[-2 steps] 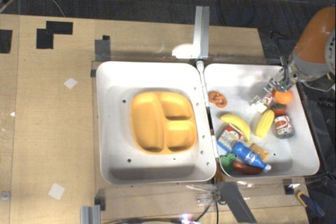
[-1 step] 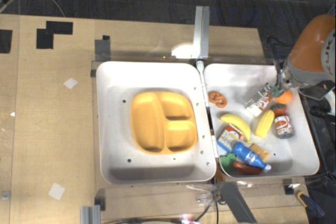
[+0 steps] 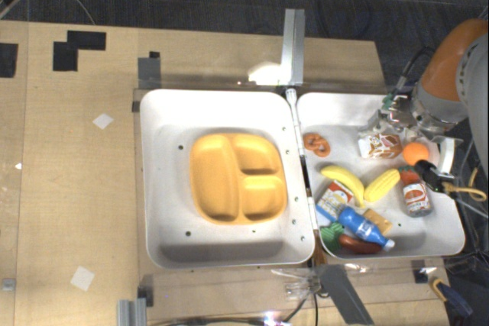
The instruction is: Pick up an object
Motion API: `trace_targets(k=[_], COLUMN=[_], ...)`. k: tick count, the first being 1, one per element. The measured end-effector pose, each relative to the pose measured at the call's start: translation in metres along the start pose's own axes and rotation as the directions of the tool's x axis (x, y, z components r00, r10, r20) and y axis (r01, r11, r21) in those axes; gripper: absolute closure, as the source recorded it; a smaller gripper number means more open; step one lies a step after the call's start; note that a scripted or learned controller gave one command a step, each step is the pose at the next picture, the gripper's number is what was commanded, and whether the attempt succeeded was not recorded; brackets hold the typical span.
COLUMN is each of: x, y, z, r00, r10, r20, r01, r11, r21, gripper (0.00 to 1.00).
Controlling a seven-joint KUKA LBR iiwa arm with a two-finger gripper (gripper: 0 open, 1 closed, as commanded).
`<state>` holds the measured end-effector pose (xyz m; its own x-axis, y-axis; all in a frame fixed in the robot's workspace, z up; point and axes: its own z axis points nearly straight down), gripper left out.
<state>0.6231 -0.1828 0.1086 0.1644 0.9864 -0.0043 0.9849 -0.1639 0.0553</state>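
My gripper (image 3: pixel 395 115) hangs over the back of the right bin (image 3: pixel 336 107), at the far edge of a white and brown snack packet (image 3: pixel 379 145). An orange (image 3: pixel 416 153) lies just to the packet's right. In front of these are a pretzel (image 3: pixel 314 142), a banana (image 3: pixel 343 181), a corn cob (image 3: pixel 383 184) and a ketchup bottle (image 3: pixel 415 195). A blue bottle (image 3: pixel 362 225), a small carton (image 3: pixel 333 202) and a red piece (image 3: pixel 359 244) crowd the bin's front left corner.
The left bin (image 3: pixel 164 164) holds a yellow divided tray (image 3: pixel 236 176). A metal post (image 3: pixel 293 46) stands behind the wall between the bins. The arm's grey and orange wrist (image 3: pixel 451 76) leans in over the right bin's far right corner. Cables lie at the right edge.
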Motion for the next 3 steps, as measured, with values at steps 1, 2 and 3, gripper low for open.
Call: trace_targets(k=[1, 2, 3], x=[0.014, 0.06, 0.084], y=[-0.012, 0.022, 0.026], z=[-0.001, 0.002, 0.002], r00=[1.0, 0.981, 1.0], r10=[-0.001, 0.195, 0.029], r20=[0.008, 0.004, 0.003], r01=[0.001, -0.195, -0.029], r11=[1.0, 0.981, 1.0], r21=[0.0, 0.006, 0.008], gripper=[0.0, 0.0, 0.0])
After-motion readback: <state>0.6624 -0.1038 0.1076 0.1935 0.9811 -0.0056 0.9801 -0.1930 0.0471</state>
